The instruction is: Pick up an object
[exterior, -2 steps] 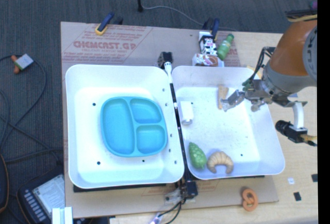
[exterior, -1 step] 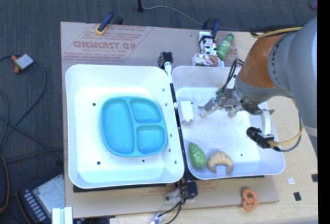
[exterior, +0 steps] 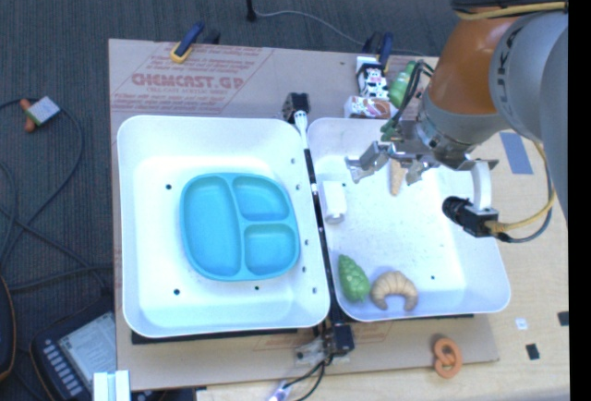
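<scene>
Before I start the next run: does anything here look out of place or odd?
One thing: an orange pretzel-shaped toy lies on the bench board outside both bins, below the right bin. The croissant and green toy lie inside.

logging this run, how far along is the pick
Done: the claw is over the right bin, with a tan object between its fingers. In hand: that grasp, though lift is unclear. Left: raising it clear. The croissant and green item lie untouched.
</scene>
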Controlling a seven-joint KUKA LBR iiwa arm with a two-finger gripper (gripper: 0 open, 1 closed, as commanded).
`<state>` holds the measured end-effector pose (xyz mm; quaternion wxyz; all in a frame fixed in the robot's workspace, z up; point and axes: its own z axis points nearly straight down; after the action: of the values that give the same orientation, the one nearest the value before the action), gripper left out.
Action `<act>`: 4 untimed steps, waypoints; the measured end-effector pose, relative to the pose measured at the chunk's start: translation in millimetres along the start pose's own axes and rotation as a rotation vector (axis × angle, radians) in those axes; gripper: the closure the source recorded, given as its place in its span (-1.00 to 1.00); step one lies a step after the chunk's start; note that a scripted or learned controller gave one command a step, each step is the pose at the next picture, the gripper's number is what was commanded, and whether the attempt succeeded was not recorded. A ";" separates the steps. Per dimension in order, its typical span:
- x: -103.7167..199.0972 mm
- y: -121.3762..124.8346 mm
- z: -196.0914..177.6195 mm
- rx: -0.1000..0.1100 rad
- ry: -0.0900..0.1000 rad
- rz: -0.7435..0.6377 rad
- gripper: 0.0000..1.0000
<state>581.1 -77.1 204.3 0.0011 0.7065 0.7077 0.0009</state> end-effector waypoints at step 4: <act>-22.3 -47.4 114.9 0.000 0.000 0.002 -1.00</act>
<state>534.1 -99.5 89.3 0.0012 0.7072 0.7070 0.0006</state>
